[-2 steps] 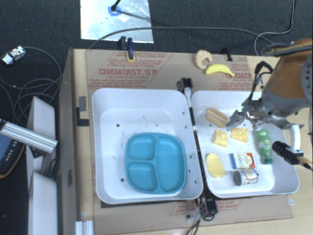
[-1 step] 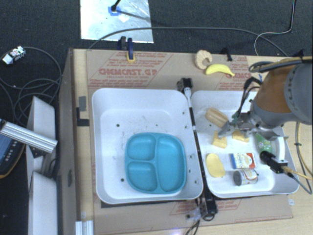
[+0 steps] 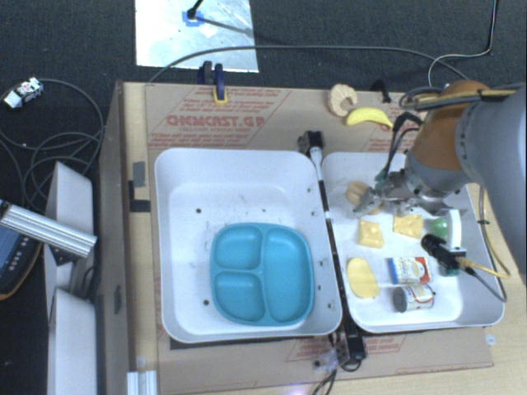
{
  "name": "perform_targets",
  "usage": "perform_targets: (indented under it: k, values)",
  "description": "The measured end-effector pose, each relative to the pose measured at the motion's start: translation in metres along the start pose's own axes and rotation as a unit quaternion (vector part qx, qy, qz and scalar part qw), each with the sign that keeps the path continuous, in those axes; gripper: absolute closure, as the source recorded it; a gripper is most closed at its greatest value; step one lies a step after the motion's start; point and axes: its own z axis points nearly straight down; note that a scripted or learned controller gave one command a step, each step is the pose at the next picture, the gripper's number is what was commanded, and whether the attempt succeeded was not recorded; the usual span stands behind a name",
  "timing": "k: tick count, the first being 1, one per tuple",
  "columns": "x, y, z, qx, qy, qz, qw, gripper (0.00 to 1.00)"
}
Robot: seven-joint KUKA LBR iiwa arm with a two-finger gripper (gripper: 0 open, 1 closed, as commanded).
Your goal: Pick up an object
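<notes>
The claw [image 3: 377, 202] at the end of the grey arm with the orange band [image 3: 449, 142] hangs low over the upper left of the right shallow white bin [image 3: 473, 299], just beside a small tan rounded piece [image 3: 356, 192]; how it stands, and whether it has anything, I cannot tell. Below it lie two pale yellow wedge-shaped blocks [image 3: 370, 234], a yellow oval piece [image 3: 361, 277] and a small red-and-white can [image 3: 409, 270]. The left bin [image 3: 177, 245] holds a blue divided plastic plate [image 3: 262, 272].

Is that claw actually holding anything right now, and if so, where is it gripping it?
It cannot be told. The claw is low in the right bin, beside a small tan piece, but the view is too blurred there to show anything between its tips.
</notes>
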Motion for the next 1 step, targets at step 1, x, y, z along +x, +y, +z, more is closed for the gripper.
perform_targets:
  k: [1]
  values:
    - [0.0092, 0.0142, -0.0522, -0.001, 0.000, 0.000, 1.0000, 0.00]
